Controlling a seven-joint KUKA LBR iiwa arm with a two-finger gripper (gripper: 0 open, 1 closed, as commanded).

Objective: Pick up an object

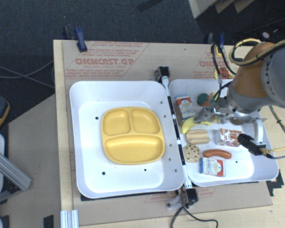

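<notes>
Far to the left of the fingers, the left bin [85, 141] held a yellow divided plate [132, 135], its long axis running left to right, its single wide compartment toward the near edge and two smaller ones behind. Behind both bins, the brown board on the surface [109, 61] bore red printing, seen upside down, that appeared to read "CHEMCAST GP"; the smaller lines beneath were too fine to read.

In the right bin [261, 172], just left of the fingers, lay a small packet [184, 106] with a red and white label, unreadable. A banana [195, 123] lay touching or just below the fingers, its long axis slanting from lower left up toward the right. Nearer the camera sat a bread roll [197, 137], a chocolate chip cookie [192, 152], a sausage [217, 153] lying left to right, and a carton [212, 166] with illegible print.

The gripper [210, 113] hung low over the bin's back half, fingers slightly spread, nothing visibly pinched between them. A wrapped packet [228, 137] lay below and right.
</notes>
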